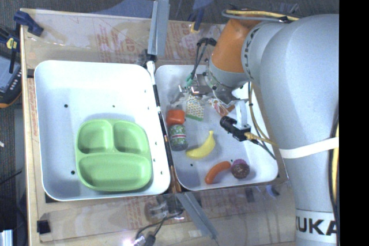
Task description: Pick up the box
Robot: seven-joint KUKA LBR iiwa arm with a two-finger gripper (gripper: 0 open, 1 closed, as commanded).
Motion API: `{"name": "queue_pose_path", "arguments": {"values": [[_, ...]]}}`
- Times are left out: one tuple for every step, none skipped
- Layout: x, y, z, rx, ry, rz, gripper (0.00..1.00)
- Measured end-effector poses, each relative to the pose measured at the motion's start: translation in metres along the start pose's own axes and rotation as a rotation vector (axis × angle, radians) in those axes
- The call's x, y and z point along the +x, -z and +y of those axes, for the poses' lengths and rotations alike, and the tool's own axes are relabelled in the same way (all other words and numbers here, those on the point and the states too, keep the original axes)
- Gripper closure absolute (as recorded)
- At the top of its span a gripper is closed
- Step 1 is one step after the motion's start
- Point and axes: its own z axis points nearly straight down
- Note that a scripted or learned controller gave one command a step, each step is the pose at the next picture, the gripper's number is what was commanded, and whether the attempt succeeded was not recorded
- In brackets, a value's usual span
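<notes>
From my remote station I look down at a slant on a bench carrying two shallow white bins side by side. I use the banana [202,146], a small yellow curve lying near the middle of the right bin [262,173], as my landmark. The grey arm [294,95] with its orange band reaches in from the right, and its gripper [196,89] hangs above and slightly left of the banana, low over the far part of the right bin. I cannot tell whether its fingers are apart or together, because the wrist and cabling crowd that spot. The box [194,108], a small pale carton with a speckled greenish face, sits between the gripper and the banana, just under the gripper's tip; I cannot tell whether it is touched or lying free. Left of the banana, close to it, stands a small jar [178,136] with a dark lid, and just beyond the jar is a red-orange object [176,117]. Nearer to me than the banana lies an orange sausage-shaped piece [217,171], with a dark reddish round fruit [240,169] just beside it on the right. Well to the left of the banana, in the left bin [52,83], rests a green divided tray [113,155].
</notes>
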Motion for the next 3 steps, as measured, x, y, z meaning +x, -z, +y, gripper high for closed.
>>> {"name": "queue_pose_path", "arguments": {"values": [[0.000,0.011,0.001,0.000,0.003,-0.002,1.00],[0.056,0.143,0.017,0.003,0.232,0.003,1.00],[0.056,0.143,0.017,0.004,0.232,0.003,0.00]]}}
